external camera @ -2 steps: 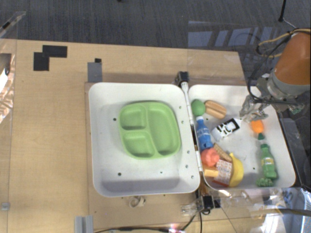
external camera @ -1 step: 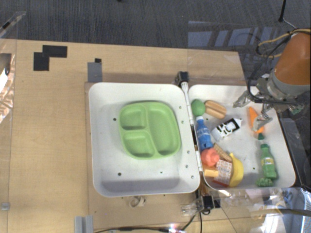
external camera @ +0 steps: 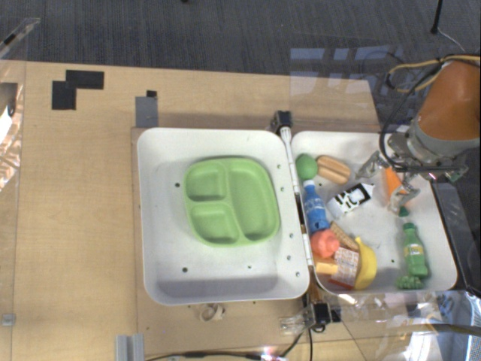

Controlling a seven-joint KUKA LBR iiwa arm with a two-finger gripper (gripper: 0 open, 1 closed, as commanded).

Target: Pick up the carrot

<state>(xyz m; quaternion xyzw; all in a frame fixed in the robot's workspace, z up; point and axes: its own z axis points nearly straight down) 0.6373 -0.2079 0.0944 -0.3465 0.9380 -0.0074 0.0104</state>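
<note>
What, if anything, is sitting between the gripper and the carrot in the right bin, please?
Nothing visible is. The gripper is right at the orange carrot, which stands against its fingers near the right bin's far side. The black-and-white card and green bottle lie off to the sides.

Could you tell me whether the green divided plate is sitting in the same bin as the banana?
No, the green divided plate lies in the left bin, while the banana lies among other items in the right bin.

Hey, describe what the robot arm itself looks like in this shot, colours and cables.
The arm shows a rounded orange band above a grey metallic wrist ring. Dark and yellowish cables loop beside it at the upper right. Its tool is small, silvery-grey metal below the wrist.
</note>
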